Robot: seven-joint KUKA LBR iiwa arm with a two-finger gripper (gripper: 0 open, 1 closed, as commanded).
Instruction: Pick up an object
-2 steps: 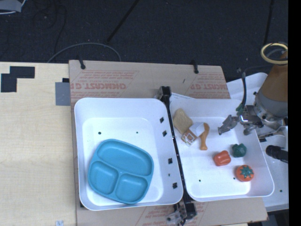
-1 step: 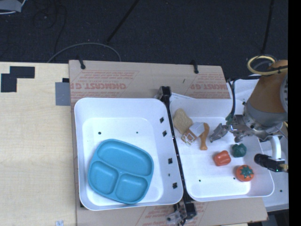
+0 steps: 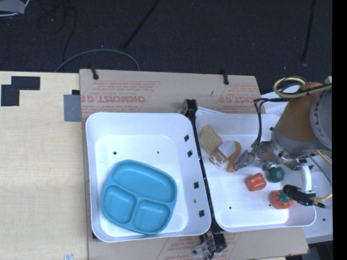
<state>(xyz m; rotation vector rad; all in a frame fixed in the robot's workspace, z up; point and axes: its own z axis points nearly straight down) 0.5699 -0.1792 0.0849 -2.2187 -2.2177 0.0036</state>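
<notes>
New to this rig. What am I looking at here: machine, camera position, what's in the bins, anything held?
One fixed camera looks down at a slant on two shallow white bins. The left bin holds a blue plastic divided plate. The right bin holds small toys: a tan bread-like slice, a small box-shaped block, an orange curved piece, a red-orange rounded object, a dark green round object and a tomato-like red object. The grey arm with an orange band reaches in from the right; its two-finger gripper sits low among the toys. I cannot tell whether it holds anything.
</notes>
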